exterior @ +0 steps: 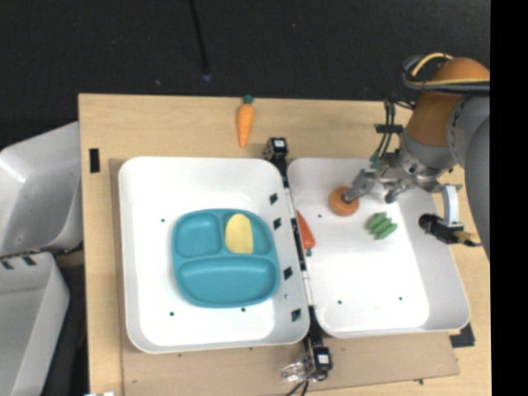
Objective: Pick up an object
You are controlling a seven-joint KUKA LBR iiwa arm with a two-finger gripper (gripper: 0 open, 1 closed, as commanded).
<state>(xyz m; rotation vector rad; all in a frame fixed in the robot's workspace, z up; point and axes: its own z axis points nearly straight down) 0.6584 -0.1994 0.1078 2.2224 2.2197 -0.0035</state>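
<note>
My fingers (375, 186) hung spread over the right bin (371, 304), gripping nothing; round orange disc (344, 202) beside them, ribbed green veg (381, 226) nearby.

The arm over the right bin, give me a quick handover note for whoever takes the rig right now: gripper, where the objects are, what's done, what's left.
Gripper: low over the upper part of the right bin, beside the round orange-brown object; whether its fingers are open or shut cannot be told, and nothing is seen held.
Right bin: round orange-brown object, green object to its right, a red-orange piece at the left wall.
Left bin: blue divided plate with a yellow object in its upper right compartment.
A carrot lies on the bench above the bins.
Done: approach only. Left: grasp and lift an object.
</note>
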